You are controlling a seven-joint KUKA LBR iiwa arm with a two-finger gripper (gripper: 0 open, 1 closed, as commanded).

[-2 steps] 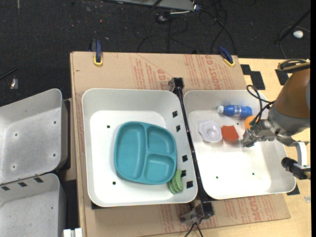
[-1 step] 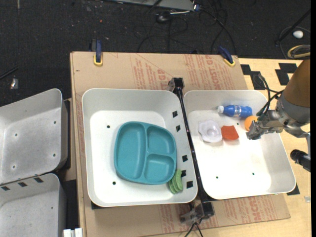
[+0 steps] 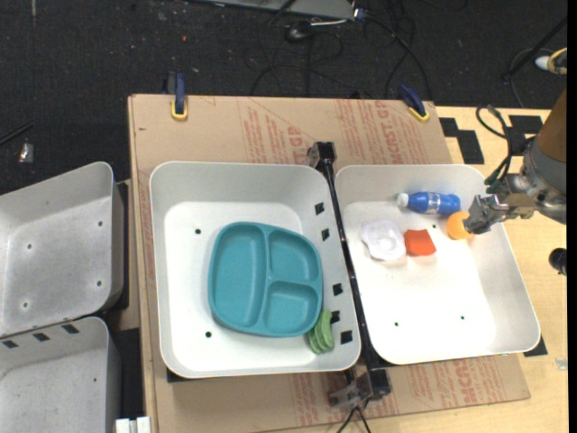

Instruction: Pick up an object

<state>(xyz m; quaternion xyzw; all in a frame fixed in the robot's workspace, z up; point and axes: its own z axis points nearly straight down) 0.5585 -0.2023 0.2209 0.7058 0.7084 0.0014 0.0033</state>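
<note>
From my remote seat I see the gripper [image 3: 480, 216] at the 3 o'clock edge of the right bin [image 3: 505, 332], coming in low over that bin's wall from the arm [image 3: 550, 165] further toward 3 o'clock. I cannot tell from this slanted overhead view whether it is parted or closed. Right at its tip sits a small orange ball [image 3: 457, 227], touching or almost touching the gripper's front; I cannot see it between the fingers, so I will not call it held.

Just toward 9 o'clock of the ball lies a red-orange block [image 3: 420, 243] on the bin floor, and just beside that, again toward 9 o'clock, a small white cup-like piece [image 3: 383, 241]. At about 11 o'clock from the gripper a blue bottle [image 3: 432, 203] with a white cap lies on its side, its cap end pointing toward 9 o'clock, near the ball yet apart from it.

Across the divider, the left bin [image 3: 180, 242] carries a teal divided plate [image 3: 265, 279] with three compartments, lying flat on the floor. At the plate's 5 o'clock corner a green object [image 3: 322, 335] pokes out from beside it, touching its rim.

Both bins rest on a cardboard sheet [image 3: 270, 129], held at its 12 o'clock edge by two clamps [image 3: 178, 96].
</note>
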